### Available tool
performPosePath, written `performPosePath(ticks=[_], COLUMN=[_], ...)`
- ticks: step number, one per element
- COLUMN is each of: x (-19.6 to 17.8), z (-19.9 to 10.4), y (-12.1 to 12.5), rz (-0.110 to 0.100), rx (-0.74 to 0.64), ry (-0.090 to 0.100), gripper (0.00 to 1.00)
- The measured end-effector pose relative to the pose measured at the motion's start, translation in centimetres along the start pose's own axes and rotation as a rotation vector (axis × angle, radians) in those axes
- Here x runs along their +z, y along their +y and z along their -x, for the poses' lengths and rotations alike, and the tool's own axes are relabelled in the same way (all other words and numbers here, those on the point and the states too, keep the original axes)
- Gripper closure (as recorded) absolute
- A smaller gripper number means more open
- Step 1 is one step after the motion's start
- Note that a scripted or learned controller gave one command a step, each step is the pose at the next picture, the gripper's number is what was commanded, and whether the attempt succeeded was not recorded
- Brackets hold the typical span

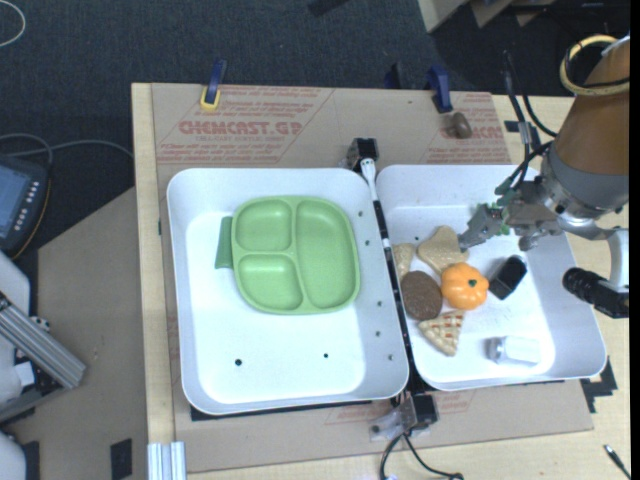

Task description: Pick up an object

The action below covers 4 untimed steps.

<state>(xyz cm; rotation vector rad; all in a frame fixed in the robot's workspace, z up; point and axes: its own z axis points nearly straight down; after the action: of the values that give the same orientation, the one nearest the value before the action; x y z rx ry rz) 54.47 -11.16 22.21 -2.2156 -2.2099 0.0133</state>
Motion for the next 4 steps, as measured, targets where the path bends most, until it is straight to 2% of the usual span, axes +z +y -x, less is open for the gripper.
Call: performPosePath(ticks=[1, 3, 4], x=[-0.6, 10.2, 13.9], z=[0.0, 1.1, 1.0], y=[0.3, 0.8, 0.8], rz=[0.013, 0.008, 0.010], rx=[-0.003, -0.001, -0.002], ry=[-0.002, -0.001, -0.001], gripper=[0.00, 0.00, 0.00])
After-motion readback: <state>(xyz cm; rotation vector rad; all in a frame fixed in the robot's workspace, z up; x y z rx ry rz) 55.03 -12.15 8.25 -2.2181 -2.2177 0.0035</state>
